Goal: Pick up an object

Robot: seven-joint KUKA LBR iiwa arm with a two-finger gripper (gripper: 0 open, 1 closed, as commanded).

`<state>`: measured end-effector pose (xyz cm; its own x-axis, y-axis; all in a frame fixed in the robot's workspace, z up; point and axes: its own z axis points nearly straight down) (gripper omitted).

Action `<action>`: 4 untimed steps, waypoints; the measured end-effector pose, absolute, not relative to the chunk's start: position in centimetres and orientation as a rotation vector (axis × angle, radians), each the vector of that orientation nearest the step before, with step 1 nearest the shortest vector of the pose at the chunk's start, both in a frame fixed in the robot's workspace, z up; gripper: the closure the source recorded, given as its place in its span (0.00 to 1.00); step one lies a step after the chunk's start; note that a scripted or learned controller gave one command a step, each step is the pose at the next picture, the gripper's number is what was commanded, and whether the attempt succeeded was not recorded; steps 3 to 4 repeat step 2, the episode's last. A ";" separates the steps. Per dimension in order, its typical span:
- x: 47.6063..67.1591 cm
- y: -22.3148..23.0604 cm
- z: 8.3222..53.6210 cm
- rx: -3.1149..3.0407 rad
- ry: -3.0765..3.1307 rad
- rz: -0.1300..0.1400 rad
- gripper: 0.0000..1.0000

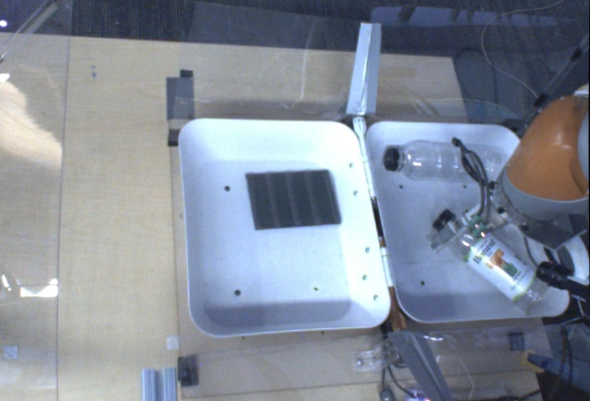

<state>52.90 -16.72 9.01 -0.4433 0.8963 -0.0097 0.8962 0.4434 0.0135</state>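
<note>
Hovering my end effector (pixel 458 231) in the right bin (pixel 415 293) by two bottles (pixel 426 159) (pixel 498 265); can't tell its grip. Left bin (pixel 277 288) has a dark pad (pixel 292 199).

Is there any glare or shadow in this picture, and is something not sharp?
In the camera view, bright glare washes the bench's left edge; a soft shadow lies along the left bin's near inner wall; the clear bottle in the right bin looks faint and low-contrast.
</note>
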 end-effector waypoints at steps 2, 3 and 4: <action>57.0 -11.3 17.9 1.627 2.678 0.006 1.00; 57.0 -11.3 17.9 1.627 2.678 0.006 1.00; 57.0 -11.3 17.9 1.627 2.678 0.006 1.00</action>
